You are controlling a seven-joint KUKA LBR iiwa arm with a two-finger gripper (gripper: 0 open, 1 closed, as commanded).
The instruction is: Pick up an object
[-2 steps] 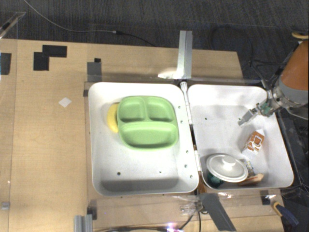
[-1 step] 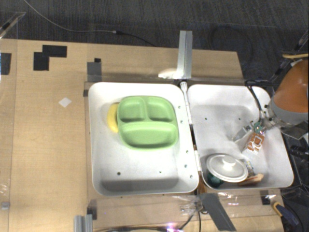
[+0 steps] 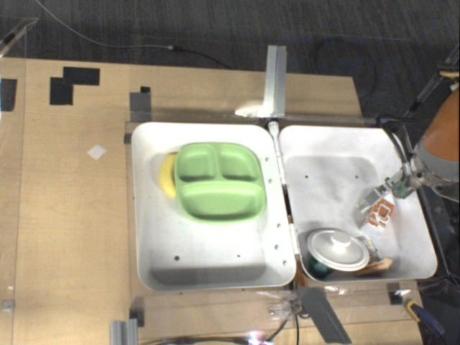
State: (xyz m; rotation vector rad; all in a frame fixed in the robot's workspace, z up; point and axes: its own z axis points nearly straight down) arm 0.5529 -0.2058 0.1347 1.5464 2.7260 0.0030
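Two white bins (image 3: 208, 275) sit on a wooden bench (image 3: 65, 214) over dark carpet (image 3: 215, 13); pincer (image 3: 397, 187) grip seemingly indiscernible.

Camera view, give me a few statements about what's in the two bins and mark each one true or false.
1. The green divided plate lies in the left bin. True.
2. A yellow object peeks out from under the plate's left edge. True.
3. The round silver lid lies in the left bin. False: it sits in the right bin, near the front.
4. The gripper is over the left bin. False: it is over the right bin, beside a small orange-and-white packet.
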